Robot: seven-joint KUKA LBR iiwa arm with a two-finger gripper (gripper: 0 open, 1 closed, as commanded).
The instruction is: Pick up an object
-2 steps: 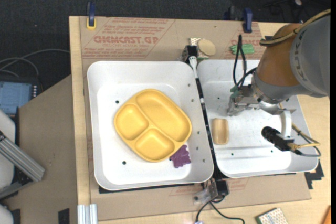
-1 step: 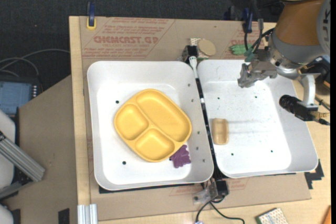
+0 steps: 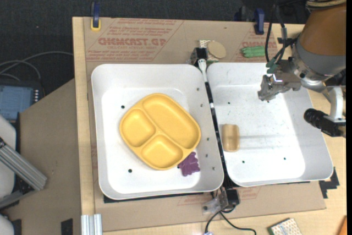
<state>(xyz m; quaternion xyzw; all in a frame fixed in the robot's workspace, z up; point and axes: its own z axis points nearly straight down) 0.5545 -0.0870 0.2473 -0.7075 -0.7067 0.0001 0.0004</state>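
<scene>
Gripper of mine hangs over the upper part of the right bin, near its back wall, and from this slanted overhead camera view I cannot tell whether it is released or clenched; nothing shows in its grasp. My arm reaches in from the right, grey with its orange band. Well apart from it, a tan block lies at the right bin's left side, just beside the divider. Over in the left bin, a yellow divided plate rests tilted across the floor, with a small purple object touching its lower right edge.
</scene>
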